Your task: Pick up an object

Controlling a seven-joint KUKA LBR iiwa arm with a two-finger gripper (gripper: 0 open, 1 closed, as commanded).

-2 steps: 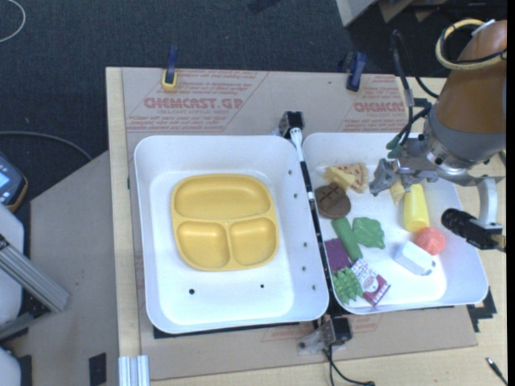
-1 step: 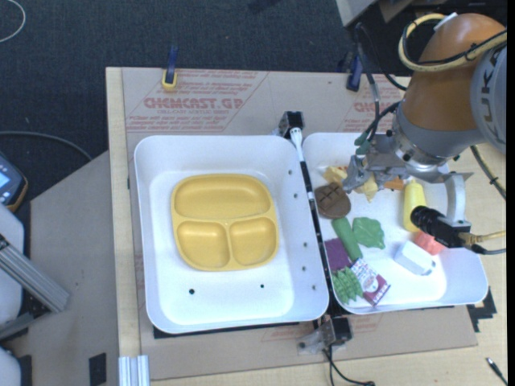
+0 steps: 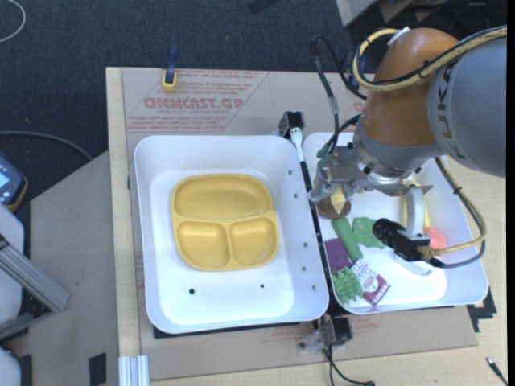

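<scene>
Grey arm with orange band low over the right white bin (image 3: 463, 284), claw (image 3: 334, 195) touching a small brown-yellow object (image 3: 333, 206) near the bin's left wall, grip state cannot be told, yellow three-compartment plastic tray (image 3: 224, 221) in left bin (image 3: 153, 215)

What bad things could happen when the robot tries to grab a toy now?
1. The toys in the right bin lie crowded and touching, so the gripper might pinch two or push them apart and catch none.
2. The gripper sits low beside the wall between the bins, so it might bump that wall.
</scene>
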